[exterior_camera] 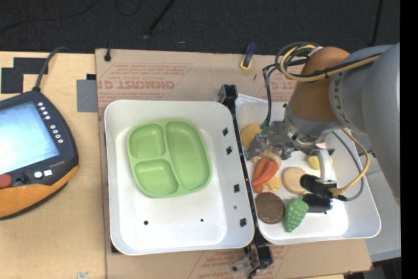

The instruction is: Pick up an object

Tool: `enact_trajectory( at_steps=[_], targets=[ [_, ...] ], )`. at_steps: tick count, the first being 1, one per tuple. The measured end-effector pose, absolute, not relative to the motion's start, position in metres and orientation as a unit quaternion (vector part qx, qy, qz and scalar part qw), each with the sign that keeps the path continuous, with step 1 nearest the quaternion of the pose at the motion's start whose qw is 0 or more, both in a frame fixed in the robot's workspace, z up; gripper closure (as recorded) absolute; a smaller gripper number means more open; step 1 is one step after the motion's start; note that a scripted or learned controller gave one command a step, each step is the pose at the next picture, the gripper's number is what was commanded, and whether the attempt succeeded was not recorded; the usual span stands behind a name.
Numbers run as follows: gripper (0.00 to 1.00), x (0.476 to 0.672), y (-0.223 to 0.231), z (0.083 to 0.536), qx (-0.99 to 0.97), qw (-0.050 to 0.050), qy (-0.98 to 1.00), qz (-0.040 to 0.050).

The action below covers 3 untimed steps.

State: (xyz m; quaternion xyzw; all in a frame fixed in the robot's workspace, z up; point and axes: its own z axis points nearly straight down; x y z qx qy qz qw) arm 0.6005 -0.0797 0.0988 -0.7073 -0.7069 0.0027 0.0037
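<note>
My gripper (270, 148) hangs low over the left part of the right bin (356, 222), under the orange-banded wrist. Directly below and touching or nearly touching it lies an orange carrot-like toy (264, 172). A yellow toy (249, 134) sits just left of the gripper. A tan round biscuit (294, 179) lies to the carrot's right, a brown round biscuit (269, 207) in front of it, and a green bumpy toy (295, 214) beside that. Another small yellow piece (319, 161) peeks out by the arm's cable. Nothing is visibly lifted.
The left bin (124, 219) bears a green divided plate (169, 158). A black divider (239, 166) runs between the bins. A teach pendant (32, 147) lies at the far left of the bench. The arm's body and cables cover the right bin's back right.
</note>
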Motion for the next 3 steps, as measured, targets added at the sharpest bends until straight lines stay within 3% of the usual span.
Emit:
enact_trajectory(
  at_steps=[1, 2, 3],
  targets=[
    [0.0, 0.6, -0.08, 0.086, -0.709, 0.002, -0.705, 0.002],
    [1.0, 0.599, -0.081, 0.095, -0.711, 0.004, -0.703, 0.0025],
    [1.0, 0.61, -0.082, 0.145, -0.708, 0.0, -0.707, 0.0]
  ],
)
